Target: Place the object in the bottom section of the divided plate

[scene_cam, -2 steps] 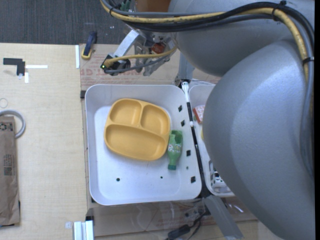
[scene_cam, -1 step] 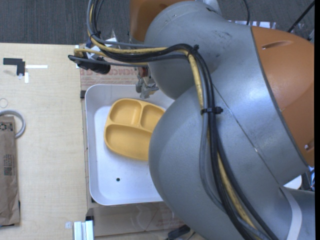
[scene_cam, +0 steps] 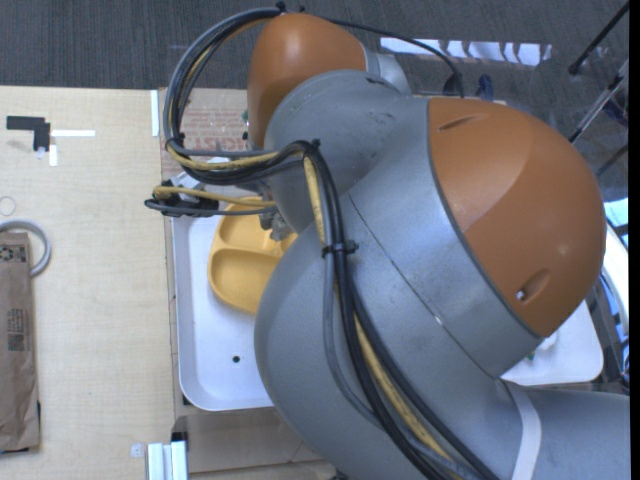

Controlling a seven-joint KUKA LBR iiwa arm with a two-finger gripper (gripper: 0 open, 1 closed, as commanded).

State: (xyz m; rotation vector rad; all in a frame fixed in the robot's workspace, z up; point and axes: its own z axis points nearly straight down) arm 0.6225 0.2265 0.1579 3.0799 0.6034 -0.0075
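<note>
Pale wooden bench (scene_cam: 90,298), white bin (scene_cam: 205,368), yellow divided plate (scene_cam: 240,268), pincer state impossible to tell

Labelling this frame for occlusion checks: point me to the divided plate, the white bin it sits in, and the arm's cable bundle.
divided plate (scene_cam: 237,268): camera view, on the yellow left compartment's floor.
white bin (scene_cam: 215,368): camera view, on its bare floor below the plate.
cable bundle (scene_cam: 215,158): camera view, on the black and yellow cables left of the arm.
</note>
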